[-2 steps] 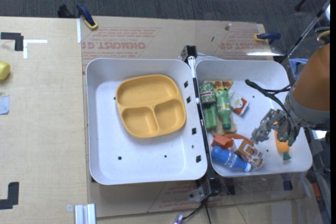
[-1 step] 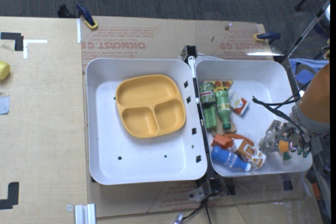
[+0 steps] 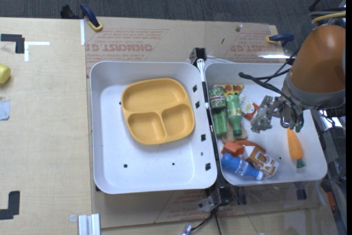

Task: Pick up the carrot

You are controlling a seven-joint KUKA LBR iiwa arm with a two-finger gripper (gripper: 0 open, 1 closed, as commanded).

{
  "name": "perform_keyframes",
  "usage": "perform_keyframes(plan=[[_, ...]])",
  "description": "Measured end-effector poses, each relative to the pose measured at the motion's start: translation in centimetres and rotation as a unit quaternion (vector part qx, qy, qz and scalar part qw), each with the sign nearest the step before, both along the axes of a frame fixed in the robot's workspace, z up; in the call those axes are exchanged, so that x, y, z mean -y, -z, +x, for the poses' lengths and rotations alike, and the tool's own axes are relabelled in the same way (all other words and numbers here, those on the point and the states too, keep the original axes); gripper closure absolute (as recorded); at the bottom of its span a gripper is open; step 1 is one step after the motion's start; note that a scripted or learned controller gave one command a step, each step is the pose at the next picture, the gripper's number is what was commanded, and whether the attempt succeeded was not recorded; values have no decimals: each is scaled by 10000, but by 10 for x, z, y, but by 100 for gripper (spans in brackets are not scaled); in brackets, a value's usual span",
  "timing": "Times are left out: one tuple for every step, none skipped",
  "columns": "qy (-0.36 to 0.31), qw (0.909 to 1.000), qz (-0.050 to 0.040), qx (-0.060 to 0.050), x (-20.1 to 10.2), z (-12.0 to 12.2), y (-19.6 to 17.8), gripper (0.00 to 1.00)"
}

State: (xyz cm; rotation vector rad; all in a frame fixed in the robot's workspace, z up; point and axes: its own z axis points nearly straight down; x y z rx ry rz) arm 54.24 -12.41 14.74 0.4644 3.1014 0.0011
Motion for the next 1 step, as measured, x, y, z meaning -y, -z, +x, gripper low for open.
perform_keyframes(plan=[[-1908,9816,-12,1,83,18,55,100]])
